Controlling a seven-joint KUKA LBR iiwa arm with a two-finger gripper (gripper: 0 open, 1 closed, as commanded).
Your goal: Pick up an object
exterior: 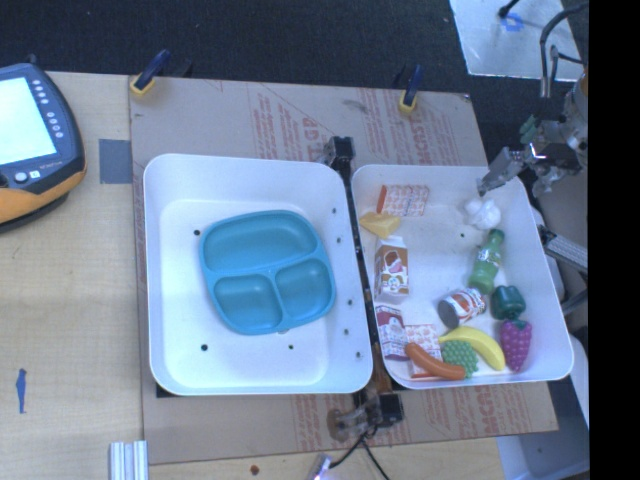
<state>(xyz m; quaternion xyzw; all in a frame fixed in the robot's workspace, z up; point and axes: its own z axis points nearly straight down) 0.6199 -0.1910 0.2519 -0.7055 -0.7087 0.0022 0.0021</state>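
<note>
**Gripper at the right bin's far right corner, toys spread below it**

Camera view: the gripper [520,158] sits over the far right corner of the right bin [452,376]; whether it is open or closed cannot be told. A white crumpled object [484,211] lies just beside it. Along the right edge lie a green bottle [487,259], green pepper [507,301] and purple grapes [516,342]; a banana [478,343] lies near the near edge. The left bin [170,268] holds a blue divided tray [267,270] at its middle, with bare floor around it.
</note>
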